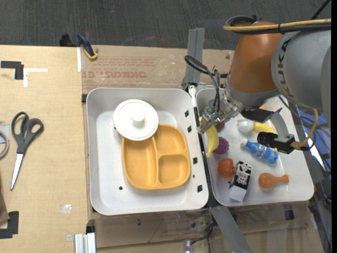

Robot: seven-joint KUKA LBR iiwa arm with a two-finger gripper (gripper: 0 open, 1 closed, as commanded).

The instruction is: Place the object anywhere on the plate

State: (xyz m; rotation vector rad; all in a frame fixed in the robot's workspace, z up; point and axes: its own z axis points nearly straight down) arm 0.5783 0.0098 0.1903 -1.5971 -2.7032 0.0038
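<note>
While the arm (274, 51) leans in from your right over the inner edge of the right bin (303, 191), you've got the gripper (210, 121) low beside the yellow banana (211, 140), apparently touching its top end, and from this slant you can't tell how the tool is set or whether it has anything. That banana looks like the pick, since it lies nearest the wall between the 2 bins. Your target, the yellow 3-compartment plate (157, 163), waits in the left bin (100, 157), with a white lid (136, 119) overlapping its upper corner, so aim for the open compartments.
</note>
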